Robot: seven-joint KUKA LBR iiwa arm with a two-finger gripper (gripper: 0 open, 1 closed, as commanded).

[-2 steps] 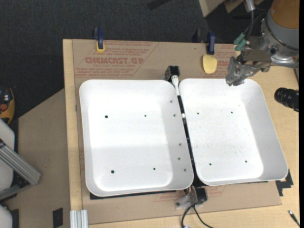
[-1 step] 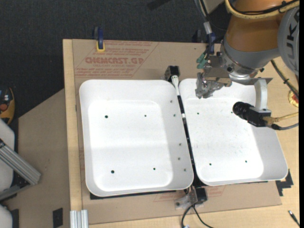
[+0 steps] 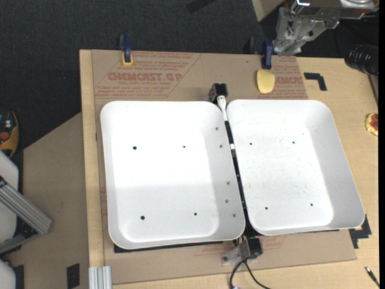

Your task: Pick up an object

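The tool hangs at the view's upper right, pointing downward.

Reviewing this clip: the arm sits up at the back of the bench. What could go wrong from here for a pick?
1. The pincer hovers beyond the bench's far edge, by the blue clamp, outside both bins; a descent here could strike the clamp.
2. The one small item nearby, a yellow object, lies on the brown board, not in a bin, so a bin-targeted grasp would likely close on nothing.
3. It lies near the right bin rim, which could block a finger.
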